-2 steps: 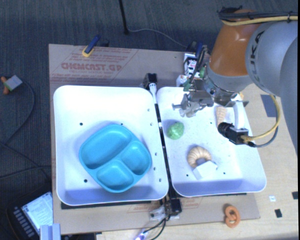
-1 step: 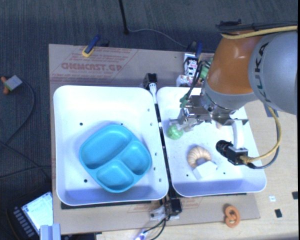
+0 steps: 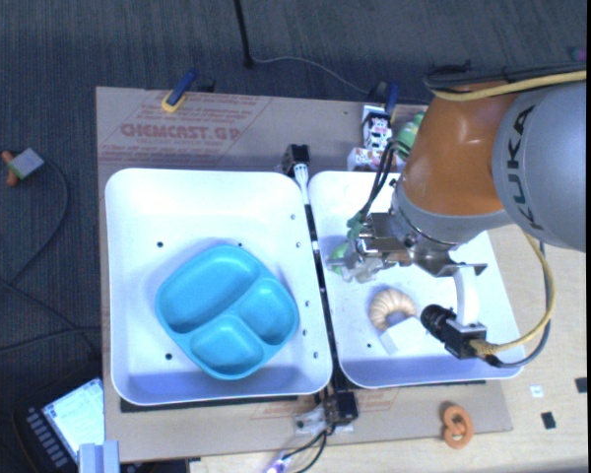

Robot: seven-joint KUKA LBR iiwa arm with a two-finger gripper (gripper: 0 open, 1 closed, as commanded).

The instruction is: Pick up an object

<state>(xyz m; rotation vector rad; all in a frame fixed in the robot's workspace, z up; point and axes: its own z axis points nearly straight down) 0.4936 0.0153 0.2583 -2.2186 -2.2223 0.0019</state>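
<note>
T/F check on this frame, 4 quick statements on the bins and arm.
1. The blue tray lies in the right bin. False: it lies in the left bin.
2. The croissant lies in the right bin. True.
3. The arm hangs over the left bin. False: it is over the right bin.
4. A small orange ring lies on the bench outside the bins. True.
</note>
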